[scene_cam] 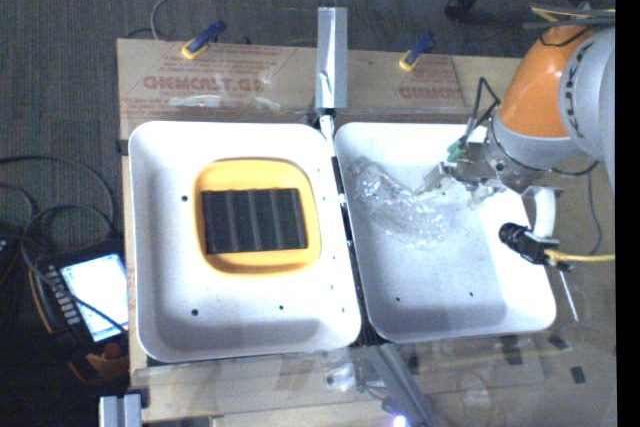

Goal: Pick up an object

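A yellow, rounded-square object with a black ribbed panel (255, 218) lies flat in the middle of the left bin (160, 315). A crumpled clear plastic piece (398, 203) lies in the upper middle of the right bin (450, 305). My gripper (458, 177) hangs over the upper right part of the right bin, just right of the clear plastic's far end. The grey wrist and orange band (535, 105) hide much of it from above. Nothing can be made out in its grasp.
A metal divider post (331, 55) stands at the back between the bins. Two blue clamps (203, 38) hold the cardboard backing. A black cable fitting (520, 240) hangs by the right bin's right wall. A lit tablet (90, 290) lies on the floor at left.
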Controlling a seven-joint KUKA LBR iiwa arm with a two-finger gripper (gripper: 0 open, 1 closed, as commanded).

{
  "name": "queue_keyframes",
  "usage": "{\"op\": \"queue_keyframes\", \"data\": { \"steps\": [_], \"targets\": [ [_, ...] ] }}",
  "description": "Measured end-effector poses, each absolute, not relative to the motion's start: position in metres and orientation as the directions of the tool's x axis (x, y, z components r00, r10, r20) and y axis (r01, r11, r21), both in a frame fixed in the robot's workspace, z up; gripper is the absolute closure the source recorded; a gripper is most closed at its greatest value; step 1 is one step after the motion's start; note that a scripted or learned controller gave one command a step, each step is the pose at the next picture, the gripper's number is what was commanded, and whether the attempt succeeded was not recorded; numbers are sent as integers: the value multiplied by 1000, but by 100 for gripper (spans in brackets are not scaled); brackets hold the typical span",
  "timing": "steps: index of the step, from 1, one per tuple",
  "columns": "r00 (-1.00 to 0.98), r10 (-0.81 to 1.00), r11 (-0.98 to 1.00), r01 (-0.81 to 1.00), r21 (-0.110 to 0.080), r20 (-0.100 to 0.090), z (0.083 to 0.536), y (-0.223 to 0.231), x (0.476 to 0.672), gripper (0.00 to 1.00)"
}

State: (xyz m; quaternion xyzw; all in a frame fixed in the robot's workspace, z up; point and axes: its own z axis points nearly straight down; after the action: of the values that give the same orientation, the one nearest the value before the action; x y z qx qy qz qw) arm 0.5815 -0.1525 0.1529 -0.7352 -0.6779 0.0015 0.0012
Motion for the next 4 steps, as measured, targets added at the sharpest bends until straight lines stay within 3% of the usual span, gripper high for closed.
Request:
{"op": "queue_keyframes", "data": {
  "steps": [1,2,3,4],
  "targets": [
    [-44,999,45,999,10,-5,91,-141,608,0],
    [-63,998,63,998,2,-4,135,-211,665,0],
    [92,996,-92,996,1,-4,249,-221,625,0],
    [50,999,-50,999,-4,1,146,-133,557,0]
  ]
}}
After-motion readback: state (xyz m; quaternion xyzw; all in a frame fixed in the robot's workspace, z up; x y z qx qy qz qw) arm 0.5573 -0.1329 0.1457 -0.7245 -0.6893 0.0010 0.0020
